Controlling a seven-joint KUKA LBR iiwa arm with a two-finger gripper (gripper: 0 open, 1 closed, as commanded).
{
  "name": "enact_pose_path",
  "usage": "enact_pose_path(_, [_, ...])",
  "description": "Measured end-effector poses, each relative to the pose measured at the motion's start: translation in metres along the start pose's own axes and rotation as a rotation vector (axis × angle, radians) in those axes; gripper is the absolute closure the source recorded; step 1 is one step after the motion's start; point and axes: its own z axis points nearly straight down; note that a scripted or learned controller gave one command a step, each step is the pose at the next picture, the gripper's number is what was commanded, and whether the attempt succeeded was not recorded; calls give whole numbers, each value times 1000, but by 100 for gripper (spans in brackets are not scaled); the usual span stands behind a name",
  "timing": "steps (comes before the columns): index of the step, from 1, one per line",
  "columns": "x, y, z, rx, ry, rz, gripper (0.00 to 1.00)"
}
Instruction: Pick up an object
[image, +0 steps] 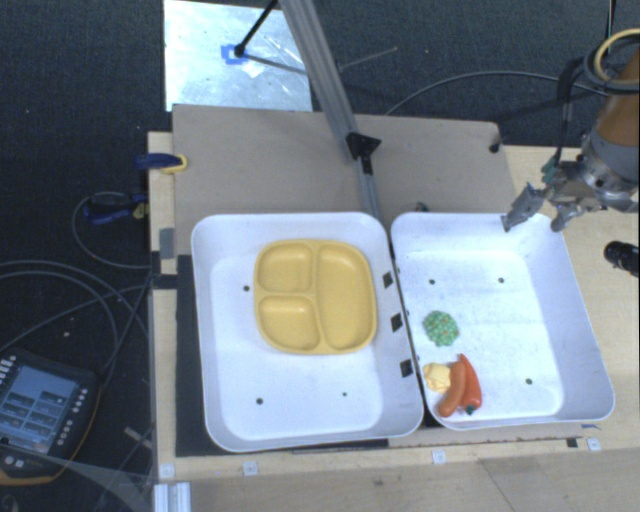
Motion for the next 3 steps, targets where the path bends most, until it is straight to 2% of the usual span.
enact_pose_path(1, [0, 0, 0, 1, -1, 0, 0])
enact_pose_path(2, [5, 1, 61, 5, 1, -1, 0])
enact_pose_path(3, [3, 7, 105, 4, 0, -1, 0])
